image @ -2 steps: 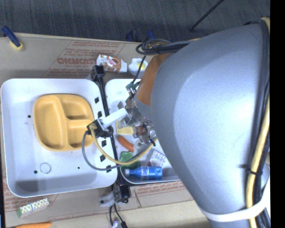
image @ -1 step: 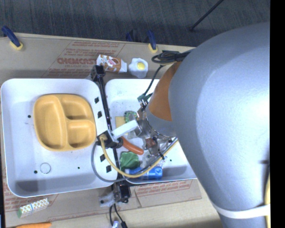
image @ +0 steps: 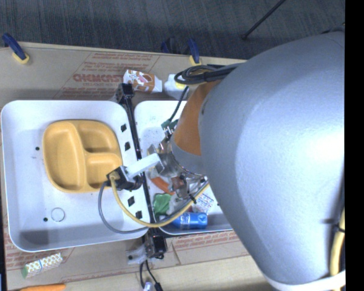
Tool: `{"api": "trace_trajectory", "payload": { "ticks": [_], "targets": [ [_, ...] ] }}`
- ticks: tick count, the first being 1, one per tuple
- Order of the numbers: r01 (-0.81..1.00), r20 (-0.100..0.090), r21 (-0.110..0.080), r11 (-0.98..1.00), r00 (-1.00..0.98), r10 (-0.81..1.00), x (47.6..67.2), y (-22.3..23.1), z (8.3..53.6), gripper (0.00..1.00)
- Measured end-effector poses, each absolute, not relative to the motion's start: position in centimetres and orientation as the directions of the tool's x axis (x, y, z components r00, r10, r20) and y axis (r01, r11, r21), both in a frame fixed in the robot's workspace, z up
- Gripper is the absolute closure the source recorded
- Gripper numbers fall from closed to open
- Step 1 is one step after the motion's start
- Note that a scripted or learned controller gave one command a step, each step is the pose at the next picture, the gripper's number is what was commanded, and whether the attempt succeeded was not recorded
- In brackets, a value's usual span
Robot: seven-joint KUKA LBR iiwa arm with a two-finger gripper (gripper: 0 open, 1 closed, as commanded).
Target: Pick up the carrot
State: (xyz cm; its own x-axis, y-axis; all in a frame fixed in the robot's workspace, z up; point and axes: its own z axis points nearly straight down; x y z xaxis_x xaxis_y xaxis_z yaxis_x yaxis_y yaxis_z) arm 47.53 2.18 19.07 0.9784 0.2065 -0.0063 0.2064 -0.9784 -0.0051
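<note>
Red print on the cardboard (image: 79, 71) covering the tabletop (image: 6, 265) sits just behind the left bin (image: 18, 162); the largest word looks like a brand name beginning "CHEM", but the letters are too blurred to read surely. More red print runs along the cardboard in front of that bin, also unreadable. A small brown-and-white packet (image: 139, 79) lies on the cardboard behind the divide between the bins, its label too small to make out.

The left bin holds a yellow divided tray (image: 79, 156). The arm (image: 273, 162) covers most of the right bin (image: 151, 111). The gripper (image: 181, 183) is down among the clutter in the right bin, just right of the divide; whether it is wide or narrow cannot be told.

The carrot (image: 159, 185), a small orange piece, lies in the right bin just left of the gripper; too little of it is visible to tell its long axis or which way it points. A green item (image: 162, 205) and a blue bottle (image: 191, 221) lie just in front of it.
</note>
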Motion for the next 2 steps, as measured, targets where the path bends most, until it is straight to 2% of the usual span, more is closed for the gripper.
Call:
{"api": "trace_trajectory", "payload": {
  "ticks": [1, 2],
  "targets": [
    [0.243, -0.003, -0.004, -0.97, 0.97, 0.243, 47.6, -3.6, 25.3, 0.0],
    [0.308, -0.006, -0.006, -0.951, 0.951, 0.308, 47.5, 1.0, 19.1, 0.0]
  ]
}}
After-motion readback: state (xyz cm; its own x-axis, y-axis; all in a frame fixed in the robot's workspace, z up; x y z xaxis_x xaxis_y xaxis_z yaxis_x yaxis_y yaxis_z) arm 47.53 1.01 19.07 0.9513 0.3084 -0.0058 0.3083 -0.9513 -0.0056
